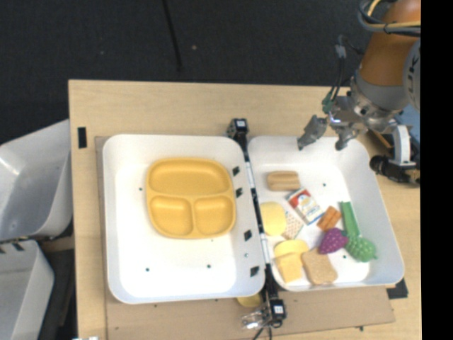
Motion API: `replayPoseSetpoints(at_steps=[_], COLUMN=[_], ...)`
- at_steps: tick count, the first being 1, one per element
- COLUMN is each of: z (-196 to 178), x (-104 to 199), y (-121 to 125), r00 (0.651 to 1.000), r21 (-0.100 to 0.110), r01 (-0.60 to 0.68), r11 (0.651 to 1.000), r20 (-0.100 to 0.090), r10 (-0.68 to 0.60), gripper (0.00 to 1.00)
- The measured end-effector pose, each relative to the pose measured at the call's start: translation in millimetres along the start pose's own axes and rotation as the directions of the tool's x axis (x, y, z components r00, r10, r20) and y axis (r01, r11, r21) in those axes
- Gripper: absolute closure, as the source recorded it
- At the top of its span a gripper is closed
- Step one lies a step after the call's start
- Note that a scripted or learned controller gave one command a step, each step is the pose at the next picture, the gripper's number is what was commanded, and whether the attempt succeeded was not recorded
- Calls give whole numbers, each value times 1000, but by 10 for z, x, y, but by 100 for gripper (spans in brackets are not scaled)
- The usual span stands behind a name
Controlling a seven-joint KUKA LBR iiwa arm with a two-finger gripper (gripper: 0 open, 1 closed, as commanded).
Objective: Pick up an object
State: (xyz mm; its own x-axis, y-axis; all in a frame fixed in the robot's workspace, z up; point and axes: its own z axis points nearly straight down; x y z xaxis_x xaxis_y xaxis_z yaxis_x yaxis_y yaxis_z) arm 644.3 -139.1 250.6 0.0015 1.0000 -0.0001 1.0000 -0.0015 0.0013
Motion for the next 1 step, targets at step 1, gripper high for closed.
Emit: replayPoseSetpoints(at_steps=[1], z=[798], x=[406], y=[-517], r00=[1000], r21=[10], r01=[2], r11=[1000], r20=[-2], r10=[-2], gripper=[0])
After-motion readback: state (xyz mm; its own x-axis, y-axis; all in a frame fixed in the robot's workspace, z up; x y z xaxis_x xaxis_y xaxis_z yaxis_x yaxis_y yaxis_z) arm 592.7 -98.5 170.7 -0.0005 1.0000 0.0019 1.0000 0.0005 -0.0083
